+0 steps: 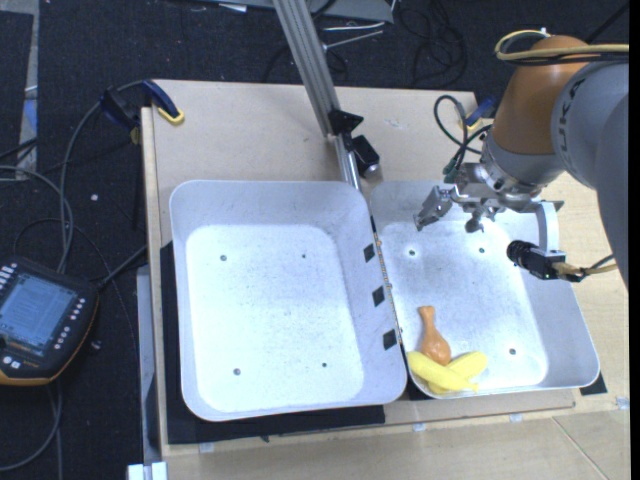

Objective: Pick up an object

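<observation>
While the hand point(455, 211) hovers at the right bin's point(560, 313) far end — fingers spread, gripping nothing — the orange toy point(433, 337) and banana point(448, 371) lie toward 6 o'clock.

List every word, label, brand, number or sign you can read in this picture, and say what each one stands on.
No text reads clearly anywhere in the camera view.
The handheld pendant on the floor has a lit screen, but its contents are too small and blurred to read.
The dark tabs along the seam between the two bins show no legible marks.
The arm's gripper, the orange toy and the yellow toy bear no visible lettering.
</observation>
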Tool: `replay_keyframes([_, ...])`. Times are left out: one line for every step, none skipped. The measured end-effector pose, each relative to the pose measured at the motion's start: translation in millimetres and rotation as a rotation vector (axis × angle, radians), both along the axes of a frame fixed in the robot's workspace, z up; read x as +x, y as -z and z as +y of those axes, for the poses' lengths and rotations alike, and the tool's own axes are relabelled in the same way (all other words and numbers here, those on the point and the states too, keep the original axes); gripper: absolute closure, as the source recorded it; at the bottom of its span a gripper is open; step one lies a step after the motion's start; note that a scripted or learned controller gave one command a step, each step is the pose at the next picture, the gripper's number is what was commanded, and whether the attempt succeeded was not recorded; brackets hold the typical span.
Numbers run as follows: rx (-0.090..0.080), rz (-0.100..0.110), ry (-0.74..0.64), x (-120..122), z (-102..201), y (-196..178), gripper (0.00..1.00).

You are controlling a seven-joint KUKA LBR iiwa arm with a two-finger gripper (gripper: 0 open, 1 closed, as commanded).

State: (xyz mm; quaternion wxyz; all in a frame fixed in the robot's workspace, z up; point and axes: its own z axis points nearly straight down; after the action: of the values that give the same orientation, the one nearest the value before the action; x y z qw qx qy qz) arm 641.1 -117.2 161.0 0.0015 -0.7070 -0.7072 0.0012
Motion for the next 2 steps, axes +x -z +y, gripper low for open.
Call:
replay_keyframes([0.000,0.000,0.000,6,5,47,0.00])
replay_keyframes([-0.001,-0.005,0.000,7,5,34,1.00])
